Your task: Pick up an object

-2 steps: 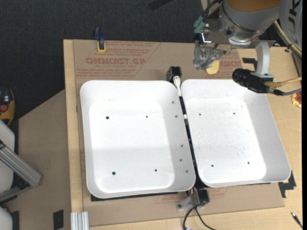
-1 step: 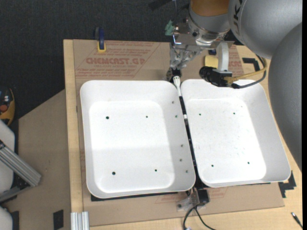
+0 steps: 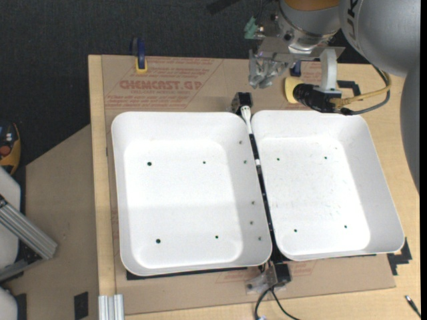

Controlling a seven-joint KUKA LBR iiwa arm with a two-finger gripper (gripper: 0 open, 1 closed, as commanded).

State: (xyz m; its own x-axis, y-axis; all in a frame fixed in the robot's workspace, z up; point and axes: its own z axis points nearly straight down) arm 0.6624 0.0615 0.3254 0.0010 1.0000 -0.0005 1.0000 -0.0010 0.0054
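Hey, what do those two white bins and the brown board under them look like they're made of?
Left bin and right bin: likely thin moulded plastic, smooth, slightly glossy, with rounded corners and a soft sheen. Board: probably paper-masked sheet or cardboard, matte tan, with red lettering printed across it.

Robotics lab: KUKA arm [image 3: 373, 12], two white bins [image 3: 127, 179] on clamped board [image 3: 167, 79] (cables trailing).
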